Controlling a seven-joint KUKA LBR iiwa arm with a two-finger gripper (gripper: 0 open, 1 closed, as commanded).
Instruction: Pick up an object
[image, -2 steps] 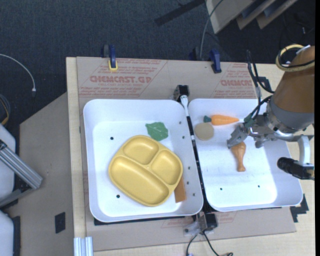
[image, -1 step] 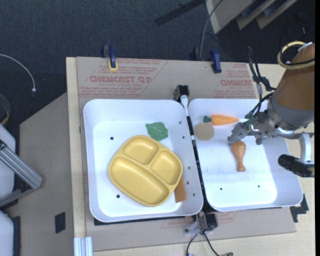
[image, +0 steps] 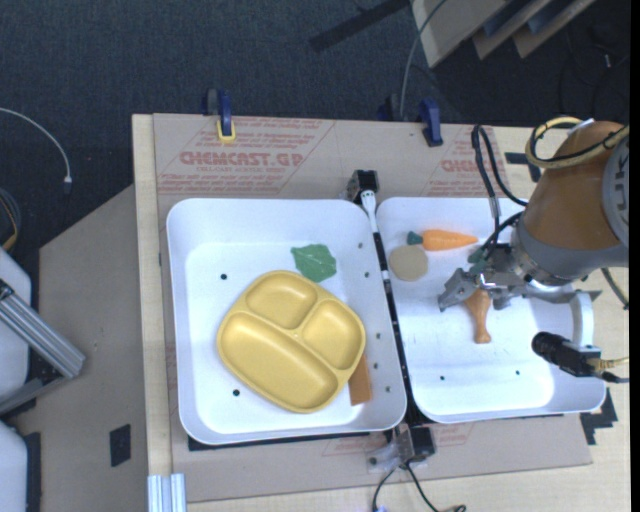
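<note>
Hovering low in the right bin (image: 560, 400), pincer (image: 468, 290) spread wide beside an orange-brown stick (image: 482, 318); next needing centering, then clenching.

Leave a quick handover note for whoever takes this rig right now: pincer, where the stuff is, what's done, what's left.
Pincer: low in the right white bin, over the upper end of the orange-brown stick-shaped piece; whether it grips the piece can't be told.
Right bin also has the orange toy carrot and the beige round disc, near the top left corner.
Left white bin: yellow three-compartment plastic plate, green leaf-shaped piece beside its upper edge, small brown flat piece at its lower right.
Done: nothing visibly lifted.
Left: secure one object and raise it.
</note>
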